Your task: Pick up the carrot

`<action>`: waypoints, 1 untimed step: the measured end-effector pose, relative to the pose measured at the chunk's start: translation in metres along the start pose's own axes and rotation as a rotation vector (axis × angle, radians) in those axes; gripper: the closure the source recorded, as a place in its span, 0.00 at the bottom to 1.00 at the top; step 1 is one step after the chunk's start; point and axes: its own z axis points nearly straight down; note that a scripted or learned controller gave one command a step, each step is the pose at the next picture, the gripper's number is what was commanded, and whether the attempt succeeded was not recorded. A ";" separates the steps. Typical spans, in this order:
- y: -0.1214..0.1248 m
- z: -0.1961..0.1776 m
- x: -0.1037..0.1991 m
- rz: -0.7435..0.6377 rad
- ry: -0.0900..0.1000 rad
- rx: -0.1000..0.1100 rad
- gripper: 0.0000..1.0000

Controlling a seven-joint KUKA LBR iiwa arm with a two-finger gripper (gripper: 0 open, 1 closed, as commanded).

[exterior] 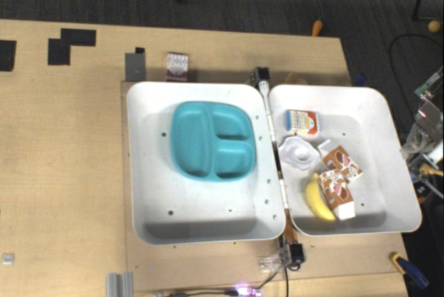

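Right bin (388, 119) held banana (318, 200), brown carton (338, 181), small carton (302, 123). Small orange thing (317, 28) lay on bench (62, 171) beyond bin's far rim; whether carrot, could not tell. Hand (429, 129) just outside bin's right rim, grip state not discernible.

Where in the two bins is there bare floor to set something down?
Left bin: bare floor rings the teal divided plate, widest along the near wall. Right bin: bare toward its right wall and far right corner. Crowded at its left half: small carton, white cup, brown carton, banana.
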 end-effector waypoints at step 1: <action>-0.003 0.012 0.006 0.468 -0.001 0.001 1.00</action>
